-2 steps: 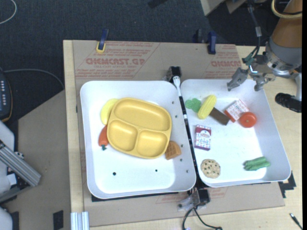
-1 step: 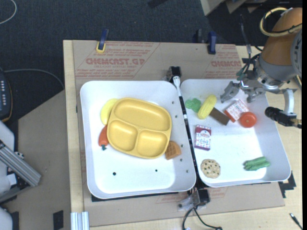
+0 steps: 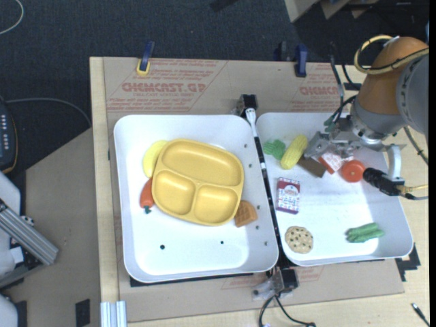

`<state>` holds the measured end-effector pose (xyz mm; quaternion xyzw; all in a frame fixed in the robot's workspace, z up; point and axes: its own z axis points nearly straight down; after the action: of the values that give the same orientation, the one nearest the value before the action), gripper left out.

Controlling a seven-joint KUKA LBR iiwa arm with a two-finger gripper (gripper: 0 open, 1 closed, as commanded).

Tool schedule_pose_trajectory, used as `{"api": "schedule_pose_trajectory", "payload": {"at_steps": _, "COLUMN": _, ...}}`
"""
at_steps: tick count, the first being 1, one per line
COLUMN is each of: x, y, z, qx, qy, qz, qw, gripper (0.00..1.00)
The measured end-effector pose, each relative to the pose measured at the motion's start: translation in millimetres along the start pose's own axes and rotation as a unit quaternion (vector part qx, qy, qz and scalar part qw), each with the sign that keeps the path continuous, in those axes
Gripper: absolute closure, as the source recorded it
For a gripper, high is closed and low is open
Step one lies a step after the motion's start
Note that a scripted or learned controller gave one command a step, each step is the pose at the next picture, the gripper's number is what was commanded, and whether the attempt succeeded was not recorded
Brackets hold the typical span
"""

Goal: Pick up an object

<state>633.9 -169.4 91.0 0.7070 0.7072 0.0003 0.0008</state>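
The tool (image 3: 325, 148) hovered over a brown block (image 3: 315, 166) beside the toy corn (image 3: 294, 151); its grip could not be told (likely light, stiff; take its sides).

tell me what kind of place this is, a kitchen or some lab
Most likely a robot lab test bench: a grey arm reaches over two white bins of toy food, such as a cookie, clamped onto a cardboard-covered table.

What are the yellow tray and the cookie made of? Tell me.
Yellow tray: looks like moulded plastic, smooth with a soft sheen and rounded compartments. Cookie: probably a plastic toy, matte tan with dark specks; too small to be sure.
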Motion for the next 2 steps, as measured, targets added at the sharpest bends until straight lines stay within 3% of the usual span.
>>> {"api": "schedule_pose_trajectory", "payload": {"at_steps": 1, "x": -1, "y": 3, "z": 1, "qx": -0.002, "qy": -0.001, "qz": 0.0, "qw": 1.0, "gripper": 0.0}}
{"api": "schedule_pose_trajectory", "payload": {"at_steps": 2, "x": -2, "y": 5, "z": -13, "qx": -0.008, "qy": -0.003, "qz": 0.0, "qw": 1.0, "gripper": 1.0}}
